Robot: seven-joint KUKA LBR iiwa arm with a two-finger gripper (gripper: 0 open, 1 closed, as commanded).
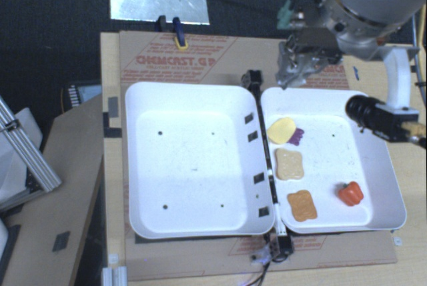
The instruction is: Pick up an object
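The gripper (298,68) is held above the far edge of the right bin (380,165), clear of everything inside it; whether it is apart or together cannot be told. The yellow piece (281,130) is found nearest, lying toward the camera from the gripper, beside the divider, with a purple piece (297,137) touching it. The tan slice (289,164), orange slice (301,205) and red piece (350,193) are placed farther forward.
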